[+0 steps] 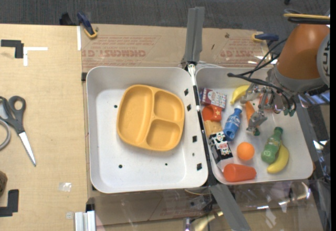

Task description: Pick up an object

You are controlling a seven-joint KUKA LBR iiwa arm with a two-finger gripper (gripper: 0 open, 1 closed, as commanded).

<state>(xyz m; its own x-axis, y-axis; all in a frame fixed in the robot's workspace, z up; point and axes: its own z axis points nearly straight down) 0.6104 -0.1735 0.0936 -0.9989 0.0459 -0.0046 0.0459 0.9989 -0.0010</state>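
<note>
Where claw (255, 126) hovers, orange ball (245, 151) nearby.

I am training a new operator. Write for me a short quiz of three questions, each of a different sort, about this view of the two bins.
1. True or false: the yellow divided plate lies in the left bin.
2. Which lies nearest the orange ball? A) green bottle B) scissors C) blue clamp
3. Fill in: the gripper hangs over the ____ bin.

Key: 1 true; 2 A; 3 right.
</note>
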